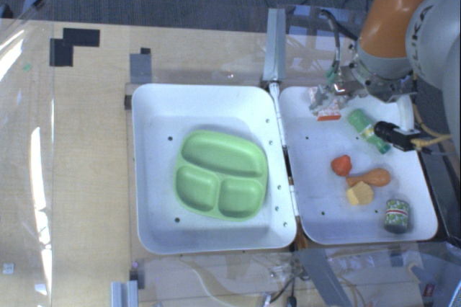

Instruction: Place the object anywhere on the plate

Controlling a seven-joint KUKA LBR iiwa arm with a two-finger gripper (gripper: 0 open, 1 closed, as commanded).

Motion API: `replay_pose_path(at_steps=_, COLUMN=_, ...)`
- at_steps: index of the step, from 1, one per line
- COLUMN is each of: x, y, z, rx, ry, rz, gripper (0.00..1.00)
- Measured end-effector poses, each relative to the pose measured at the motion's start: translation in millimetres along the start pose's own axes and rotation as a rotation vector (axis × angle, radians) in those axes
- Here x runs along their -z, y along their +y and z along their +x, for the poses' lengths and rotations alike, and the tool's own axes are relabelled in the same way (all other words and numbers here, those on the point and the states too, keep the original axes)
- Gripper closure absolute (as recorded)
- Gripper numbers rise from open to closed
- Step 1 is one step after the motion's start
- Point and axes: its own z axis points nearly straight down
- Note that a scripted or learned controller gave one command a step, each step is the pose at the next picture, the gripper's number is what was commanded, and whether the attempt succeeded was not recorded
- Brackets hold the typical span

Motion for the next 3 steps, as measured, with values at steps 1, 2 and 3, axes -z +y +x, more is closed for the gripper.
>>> replay_pose_path(at_steps=1, x=-1, y=-47, z=84, rx=-0.014, ry=0.002, rz=0.003, gripper=1.00)
replay_pose_path(at_steps=2, x=-1, y=-58, z=159, rx=0.208, ry=0.003, rz=0.003, gripper=1.00)
replay_pose_path(at_steps=3, x=-1, y=-58, z=159, rx=0.208, ry=0.003, rz=0.002, gripper=0.00)
